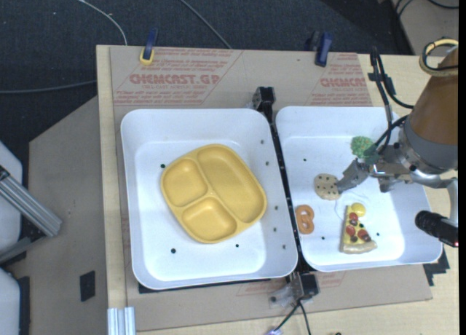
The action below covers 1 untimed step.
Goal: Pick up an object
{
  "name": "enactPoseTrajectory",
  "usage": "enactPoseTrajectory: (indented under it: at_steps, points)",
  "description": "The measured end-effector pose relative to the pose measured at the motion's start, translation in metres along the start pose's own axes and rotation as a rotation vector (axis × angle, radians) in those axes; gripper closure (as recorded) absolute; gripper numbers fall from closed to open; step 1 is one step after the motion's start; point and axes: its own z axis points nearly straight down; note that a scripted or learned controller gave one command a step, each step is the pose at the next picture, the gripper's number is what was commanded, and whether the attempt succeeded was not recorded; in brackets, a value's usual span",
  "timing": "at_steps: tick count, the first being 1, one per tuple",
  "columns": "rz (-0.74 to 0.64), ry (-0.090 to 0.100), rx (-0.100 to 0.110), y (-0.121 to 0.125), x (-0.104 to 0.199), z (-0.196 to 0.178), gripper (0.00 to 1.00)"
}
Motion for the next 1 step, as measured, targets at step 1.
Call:
enactPoseTrajectory:
  at_steps: [1]
  points:
    - [-0.002,-0.001,-0.009,0.0020,0.0001,-0.0039,0.00]
